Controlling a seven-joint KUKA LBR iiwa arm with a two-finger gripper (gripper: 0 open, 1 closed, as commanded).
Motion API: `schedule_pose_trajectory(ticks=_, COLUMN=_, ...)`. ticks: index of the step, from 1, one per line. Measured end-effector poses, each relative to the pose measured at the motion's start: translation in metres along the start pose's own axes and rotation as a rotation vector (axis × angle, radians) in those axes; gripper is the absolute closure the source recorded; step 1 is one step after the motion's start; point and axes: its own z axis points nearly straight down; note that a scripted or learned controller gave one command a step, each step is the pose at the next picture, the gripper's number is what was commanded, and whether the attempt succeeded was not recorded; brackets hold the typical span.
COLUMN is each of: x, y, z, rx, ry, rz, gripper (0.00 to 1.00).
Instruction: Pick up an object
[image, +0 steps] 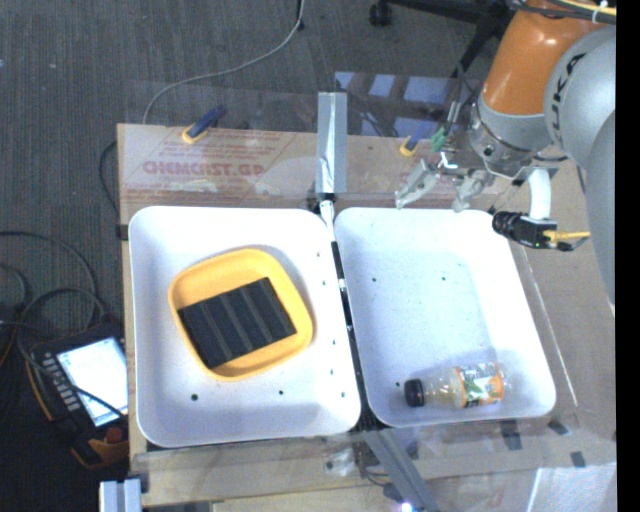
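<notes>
A small clear bottle with a black cap and an orange label lies on its side near the front edge of the right bin. In the left bin sits a yellow dish with a black ribbed slab in it. My gripper hangs above the back rim of the right bin, well away from the bottle. Its two pale fingers are spread apart and open, with nothing between them.
A metal post stands behind the seam between the bins. Blue-and-yellow clamps hold the board at the back. A tablet and cables lie on the floor to the left. A black connector sticks out near the wrist.
</notes>
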Motion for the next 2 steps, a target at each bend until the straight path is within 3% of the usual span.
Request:
schedule_pose_trajectory(ticks=1, x=0.007, y=-0.008, z=0.007, rx=0.002, ry=0.000, rz=0.186, gripper=0.00)
schedule_pose_trajectory(ticks=2, x=-0.012, y=-0.088, z=0.044, rx=0.002, ry=-0.003, rz=0.286, gripper=0.00)
